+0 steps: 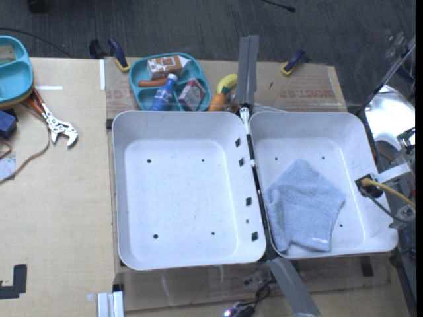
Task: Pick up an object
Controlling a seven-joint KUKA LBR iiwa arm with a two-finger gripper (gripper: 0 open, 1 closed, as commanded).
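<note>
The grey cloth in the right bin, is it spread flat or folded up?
Loosely folded. The grey cloth lies crumpled in the right bin, with layers overlapping on its left side and a small tag at its lower edge.

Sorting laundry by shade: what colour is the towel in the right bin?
Light blue-grey, plain; the towel shows in the camera view.
</note>
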